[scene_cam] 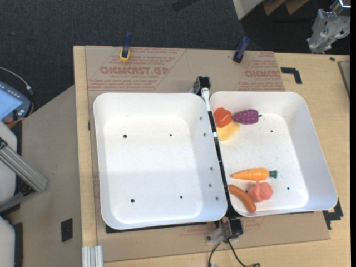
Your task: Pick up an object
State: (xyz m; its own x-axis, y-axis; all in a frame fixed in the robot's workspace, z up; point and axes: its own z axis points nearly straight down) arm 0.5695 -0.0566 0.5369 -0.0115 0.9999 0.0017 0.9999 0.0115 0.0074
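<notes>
White bins [147,115] hold an orange carrot [251,174] and purple grapes [246,116].

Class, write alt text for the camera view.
Two shallow white bins sit side by side on a cardboard-covered bench. The right bin holds toy food: purple grapes, an orange carrot, a sausage and others.

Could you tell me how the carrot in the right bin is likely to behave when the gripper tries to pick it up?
The carrot looks like smooth moulded plastic, so probably stiff, light and somewhat slippery. Its tapered, rounded body lies flat, apart from its neighbours, so a nudge may roll it.
</notes>
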